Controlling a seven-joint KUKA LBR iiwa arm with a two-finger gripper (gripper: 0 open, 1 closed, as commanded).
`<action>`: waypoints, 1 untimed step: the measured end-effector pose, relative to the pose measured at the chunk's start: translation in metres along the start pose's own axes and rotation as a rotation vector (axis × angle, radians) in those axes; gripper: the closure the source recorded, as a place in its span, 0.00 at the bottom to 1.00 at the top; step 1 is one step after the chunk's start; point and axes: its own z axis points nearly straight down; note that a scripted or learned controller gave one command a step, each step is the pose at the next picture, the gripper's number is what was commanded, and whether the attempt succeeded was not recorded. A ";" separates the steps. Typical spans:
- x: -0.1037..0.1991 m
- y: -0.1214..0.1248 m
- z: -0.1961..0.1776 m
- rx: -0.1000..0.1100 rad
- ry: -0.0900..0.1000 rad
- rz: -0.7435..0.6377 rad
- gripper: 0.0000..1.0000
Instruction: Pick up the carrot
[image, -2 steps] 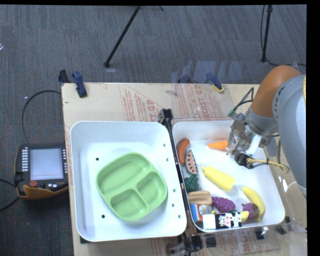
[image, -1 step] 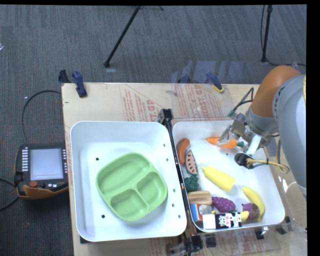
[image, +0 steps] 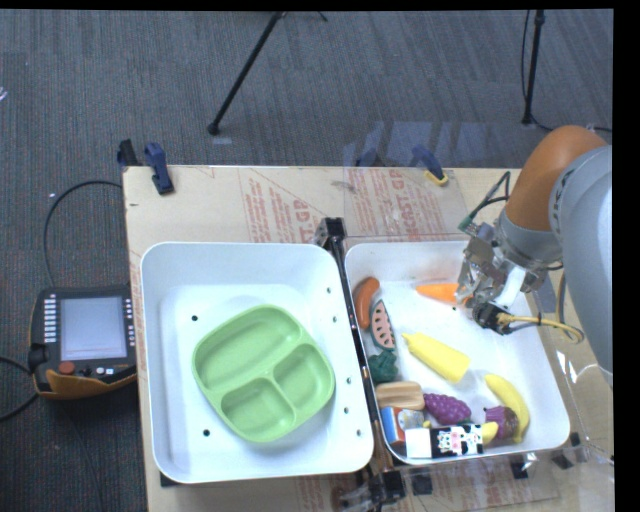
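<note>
While the carrot (image: 437, 292) is lying near the far edge of the right bin (image: 556, 398), its thick end is pointing toward the end effector (image: 478, 290), which is hovering just beside it; whether they are touching cannot be told, and neither can whether the fingers are apart or together. Crowding the near half of that bin are a yellow corn cob (image: 436, 356), a banana (image: 508, 400), purple grapes (image: 447, 407), a bread roll (image: 399, 394) and a black-and-white carton (image: 455, 440) at the near edge. Along the bin's left wall a sausage (image: 365, 297) and a watermelon slice (image: 383, 322) are lying, with a green leafy piece (image: 383, 363) below them. Bare white floor is showing around the carrot, between it and the corn. On the desk (image: 250, 205), the left bin (image: 160, 300) is carrying a green divided plate (image: 263, 372). Reaching in from the right, the grey arm (image: 600, 260) is bending down over the bin's far right corner, its orange band (image: 550, 175) sitting above the wrist.
</note>
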 end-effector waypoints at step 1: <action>0.000 0.000 0.000 0.001 -0.001 -0.001 0.00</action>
